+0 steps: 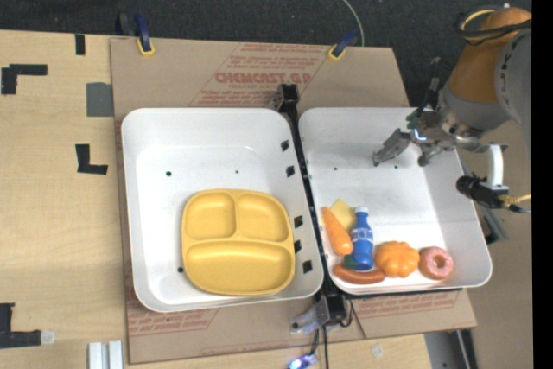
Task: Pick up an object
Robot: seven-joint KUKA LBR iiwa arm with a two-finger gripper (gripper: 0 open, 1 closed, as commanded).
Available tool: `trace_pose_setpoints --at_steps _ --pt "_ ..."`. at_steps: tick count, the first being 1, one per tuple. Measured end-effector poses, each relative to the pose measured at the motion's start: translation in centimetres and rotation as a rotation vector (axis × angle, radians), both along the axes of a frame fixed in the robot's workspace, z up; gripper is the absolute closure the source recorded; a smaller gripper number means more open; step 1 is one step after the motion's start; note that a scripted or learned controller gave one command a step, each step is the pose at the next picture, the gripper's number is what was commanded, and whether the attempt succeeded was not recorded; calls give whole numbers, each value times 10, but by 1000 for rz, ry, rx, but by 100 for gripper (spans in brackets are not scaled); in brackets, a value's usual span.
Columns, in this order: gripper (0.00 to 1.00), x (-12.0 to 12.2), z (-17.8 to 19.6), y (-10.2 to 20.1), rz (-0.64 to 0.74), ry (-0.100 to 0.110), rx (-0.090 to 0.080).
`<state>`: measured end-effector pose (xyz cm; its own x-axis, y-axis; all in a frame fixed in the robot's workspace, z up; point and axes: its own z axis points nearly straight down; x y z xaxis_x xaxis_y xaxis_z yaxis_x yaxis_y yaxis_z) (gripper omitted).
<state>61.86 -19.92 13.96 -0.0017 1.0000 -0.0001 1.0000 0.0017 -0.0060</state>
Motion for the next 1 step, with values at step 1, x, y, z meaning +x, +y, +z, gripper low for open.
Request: trace_pose_setpoints --at_steps 1 --pt "0 -1 -53 1 0 -3 -2"
